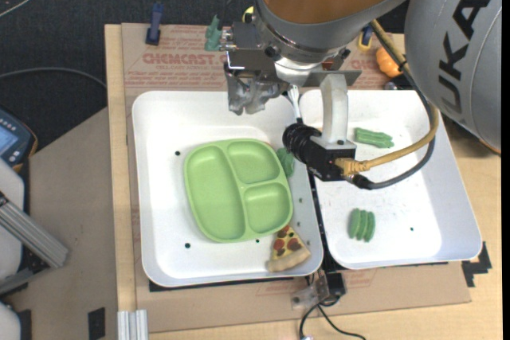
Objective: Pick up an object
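Cardboard-topped bench carries two white bins, left bin [151,171] & right bin [446,195] touching along their inner walls. Gripper [249,98] hangs over the left bin's far edge, prob. lined up for a descent; can't tell whether it's released or clenched, and nothing visibly held. Candidates to pick: green plate [231,195] flat mid-bin, too wide for an easy pinch; pizza slice [288,248] in the near right corner, tight to the wall; two green pods [372,138] [361,224] lying free in the right bin, well apart.
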Available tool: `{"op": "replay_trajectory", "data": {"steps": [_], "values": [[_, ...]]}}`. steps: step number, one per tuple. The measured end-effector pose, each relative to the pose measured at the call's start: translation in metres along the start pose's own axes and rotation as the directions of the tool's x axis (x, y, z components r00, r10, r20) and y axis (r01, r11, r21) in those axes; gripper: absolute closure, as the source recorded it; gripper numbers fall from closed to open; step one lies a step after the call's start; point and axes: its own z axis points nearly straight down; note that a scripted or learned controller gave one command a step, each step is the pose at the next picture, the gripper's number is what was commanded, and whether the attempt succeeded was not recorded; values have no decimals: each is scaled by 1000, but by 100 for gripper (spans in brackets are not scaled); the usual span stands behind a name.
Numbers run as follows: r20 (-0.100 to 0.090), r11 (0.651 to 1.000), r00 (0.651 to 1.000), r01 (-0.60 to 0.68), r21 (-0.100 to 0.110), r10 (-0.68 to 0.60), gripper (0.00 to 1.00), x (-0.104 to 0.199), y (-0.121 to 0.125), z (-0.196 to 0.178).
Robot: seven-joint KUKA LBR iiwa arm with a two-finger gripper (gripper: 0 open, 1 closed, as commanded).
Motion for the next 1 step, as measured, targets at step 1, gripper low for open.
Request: {"op": "replay_trajectory", "data": {"steps": [1], "values": [[8, 1000, 1000, -8, 15, 8, 100, -21, -19, 33]]}}
